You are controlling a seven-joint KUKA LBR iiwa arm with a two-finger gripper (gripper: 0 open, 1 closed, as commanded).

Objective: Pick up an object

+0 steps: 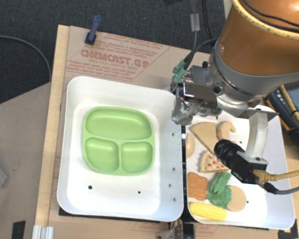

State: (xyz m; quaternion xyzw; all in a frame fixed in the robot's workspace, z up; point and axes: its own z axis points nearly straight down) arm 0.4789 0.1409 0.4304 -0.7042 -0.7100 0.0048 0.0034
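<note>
Nearest edge of bench: a cable connector (184, 232) sits just below the seam where the two bins meet, on the brown cardboard sheet (126, 55) under both bins.

Right bin (282, 209), near end: a yellow corn cob (208, 211) lies along the near wall. Just behind it, a green leafy toy (219, 189) beside an orange piece (197, 186), and a round tan piece (236, 200) to the right. Farther in: a pizza slice (212, 164), then a tan wedge (205, 134) and a small tan roll (227, 128).

Left bin (73, 132): holds one green divided plate (117, 140), three compartments, lying flat, roughly centred, touching no wall.

Arm: the grey and orange wrist (275, 46) covers the far part of the right bin. A black cylinder (236, 158) on a white bracket overhangs the pizza slice and hides part of the bin floor. The gripper (182, 113) hangs at the seam between the bins, far end; nothing visible between its fingers, and whether they are apart or together cannot be told.

Far left on the cardboard: a small blue clip (92, 30).
</note>
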